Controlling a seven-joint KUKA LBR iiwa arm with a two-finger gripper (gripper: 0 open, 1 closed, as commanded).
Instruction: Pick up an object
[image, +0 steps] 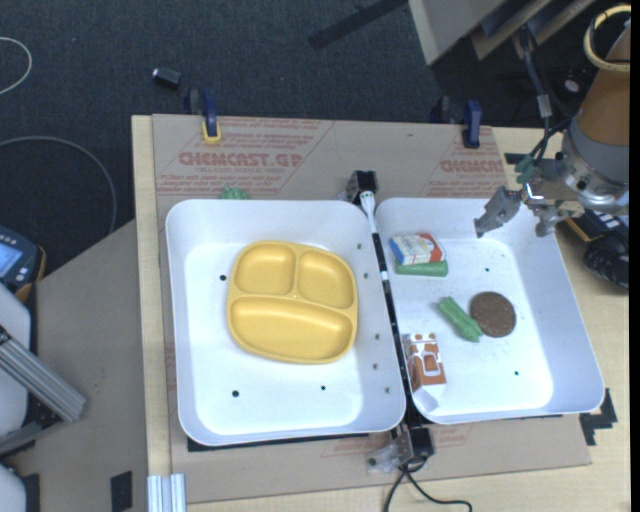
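The right bin (560, 300) holds a small white, green and orange box (417, 253), a green oblong piece (458, 318), a brown round disc (493, 313) and a small orange and white packet (427, 360). My gripper (520, 213) hovers over the bin's far right corner, up and to the right of the box. Its fingers (494, 213) are spread open and nothing sits between them. All the objects lie apart from the gripper.
The left bin (200, 330) holds a yellow divided plate (293, 300). A black bar (378, 260) runs between the two bins. Blue clamps (209, 108) pin the brown board at the back. Cables hang behind the arm at the upper right.
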